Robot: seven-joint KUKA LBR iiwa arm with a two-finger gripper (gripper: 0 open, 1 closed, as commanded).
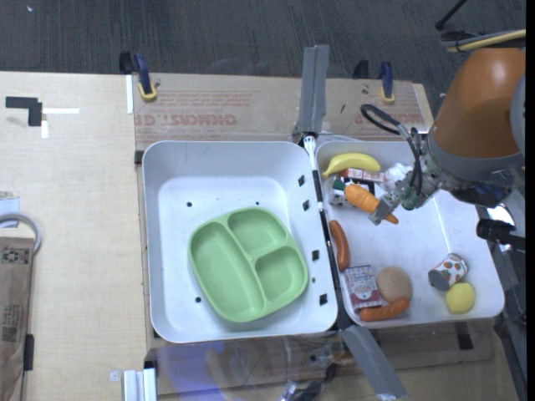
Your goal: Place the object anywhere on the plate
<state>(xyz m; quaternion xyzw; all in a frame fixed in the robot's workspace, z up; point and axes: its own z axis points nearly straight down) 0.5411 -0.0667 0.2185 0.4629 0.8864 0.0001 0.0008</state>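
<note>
My gripper (pixel 386 214) hangs over the right white bin (pixel 481 249), fingers pinching the small orange carrot (pixel 363 198) near its left wall. The green three-compartment plate (pixel 247 263) lies left, bare.

Bright even overhead light, soft shadows, slightly grainy, mild blur

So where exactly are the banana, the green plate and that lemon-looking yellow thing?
banana (pixel 352 163): camera view, middle of its curved yellow body.
green plate (pixel 219 267): camera view, floor of its large left compartment.
yellow lemon-like thing (pixel 460 297): camera view, centre of its rounded top.
</note>
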